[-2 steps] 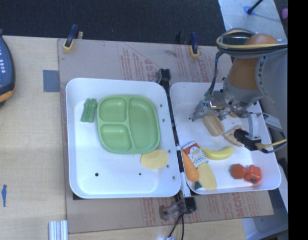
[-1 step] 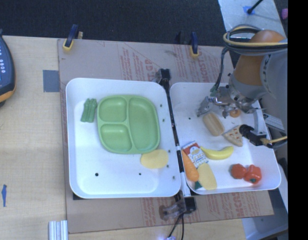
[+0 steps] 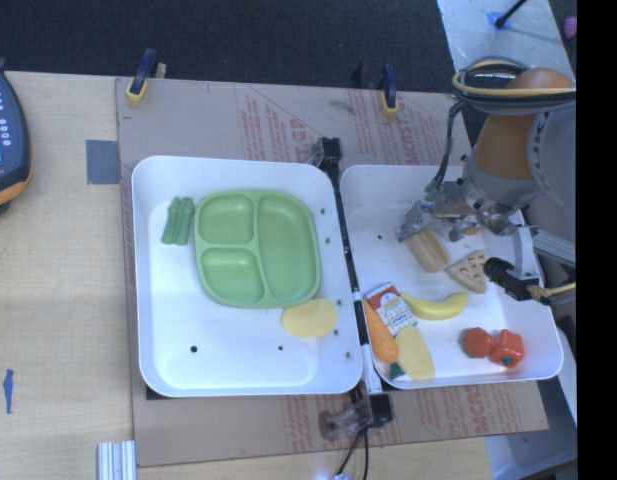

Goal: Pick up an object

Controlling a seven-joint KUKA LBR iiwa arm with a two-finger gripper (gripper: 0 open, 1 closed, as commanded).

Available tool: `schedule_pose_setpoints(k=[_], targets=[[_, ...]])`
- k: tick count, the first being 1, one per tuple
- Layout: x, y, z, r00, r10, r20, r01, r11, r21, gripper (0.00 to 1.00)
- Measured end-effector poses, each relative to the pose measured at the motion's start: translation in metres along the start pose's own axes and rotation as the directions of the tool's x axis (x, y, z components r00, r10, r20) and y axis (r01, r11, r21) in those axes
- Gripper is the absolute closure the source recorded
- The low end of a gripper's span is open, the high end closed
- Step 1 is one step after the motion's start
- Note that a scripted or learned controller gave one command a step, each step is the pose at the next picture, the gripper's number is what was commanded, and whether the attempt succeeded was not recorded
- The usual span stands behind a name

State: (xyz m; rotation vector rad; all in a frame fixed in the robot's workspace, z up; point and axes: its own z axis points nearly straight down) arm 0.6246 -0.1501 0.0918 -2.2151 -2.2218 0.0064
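Centrally in the right bin (image 3: 378, 193), a tan bread-like piece (image 3: 426, 250) is seen lying just below the gripper (image 3: 435, 224), with a wedge-shaped cracker piece (image 3: 470, 271) beside it. Whether the fingers are open or closed cannot be told. Nearer the front, a banana (image 3: 437, 306), a red pepper (image 3: 493, 346), a carrot (image 3: 383, 338) and a small carton (image 3: 392, 308) are found. In the left bin (image 3: 158, 348), a green divided plate (image 3: 257, 247), a green bean bundle (image 3: 177, 220) and a yellow chip (image 3: 309, 318) are placed.

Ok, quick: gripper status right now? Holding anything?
Gripper: low in the right bin, right at the tan bread-like piece; whether it is open, shut or holding cannot be told from this view.
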Motion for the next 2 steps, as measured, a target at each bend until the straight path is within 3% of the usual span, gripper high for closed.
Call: schedule_pose_setpoints(k=[1, 2], targets=[[-0.001, 0.001, -0.011, 1.000, -0.001, 0.001, 0.001, 1.000, 0.000, 1.00], [0.110, 0.035, -0.107, 1.000, -0.012, -0.004, 0.012, 1.000, -0.016, 1.00]])
